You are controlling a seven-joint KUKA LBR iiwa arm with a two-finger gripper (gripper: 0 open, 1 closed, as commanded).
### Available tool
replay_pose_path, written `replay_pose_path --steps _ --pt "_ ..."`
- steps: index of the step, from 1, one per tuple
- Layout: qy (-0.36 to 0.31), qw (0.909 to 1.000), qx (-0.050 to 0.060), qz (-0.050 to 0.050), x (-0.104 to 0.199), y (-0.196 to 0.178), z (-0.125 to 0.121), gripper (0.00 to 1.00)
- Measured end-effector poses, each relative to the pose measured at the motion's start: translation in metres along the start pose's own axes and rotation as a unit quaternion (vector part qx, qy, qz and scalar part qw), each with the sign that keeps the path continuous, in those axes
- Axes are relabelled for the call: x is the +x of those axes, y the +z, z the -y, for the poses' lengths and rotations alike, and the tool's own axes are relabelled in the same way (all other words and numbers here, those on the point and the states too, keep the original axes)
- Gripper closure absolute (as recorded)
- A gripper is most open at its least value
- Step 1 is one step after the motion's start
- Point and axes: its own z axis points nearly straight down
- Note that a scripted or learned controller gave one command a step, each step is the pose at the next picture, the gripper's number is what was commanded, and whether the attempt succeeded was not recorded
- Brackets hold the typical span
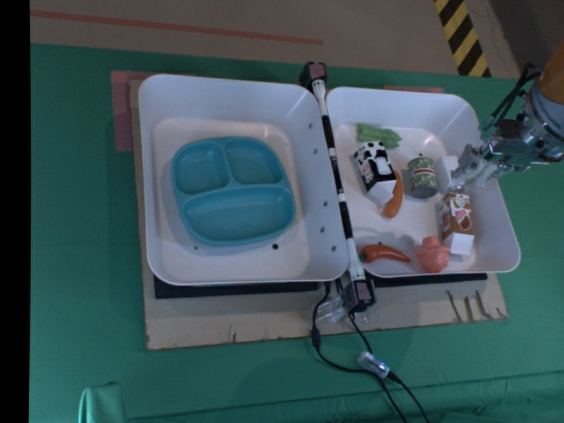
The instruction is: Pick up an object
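Note:
The right bin (493, 263) holds several small items. A black-and-white milk carton (374, 167) lies beside an orange carrot-like piece (394, 196). A green leafy item (377, 134) sits at the back, and a green-lidded jar (423, 176) in the middle. An orange juice carton (456, 218) lies near the right wall. A red pepper (383, 253) and a pink lump (432, 256) rest at the front. My gripper (469, 167) hovers over the bin's right side, just behind the juice carton and right of the jar. Nothing shows in its grasp.
The left bin (159, 104) holds a blue divided plate (232, 189). A black-and-white striped bar (335, 174) runs between the bins. Cables (352, 351) trail off the front of the cardboard base onto the green cloth.

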Motion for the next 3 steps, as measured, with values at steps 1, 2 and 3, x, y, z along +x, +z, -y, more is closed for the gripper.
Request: replay_pose_path --steps 1,2,3 --pt "0.001 1.0 -0.002 0.002 -0.04 -0.016 -0.09 1.0" --pt "0.0 1.0 -0.002 0.002 -0.017 -0.016 -0.166 1.0" --pt "0.0 1.0 -0.002 0.002 -0.023 -0.011 -0.212 1.0"
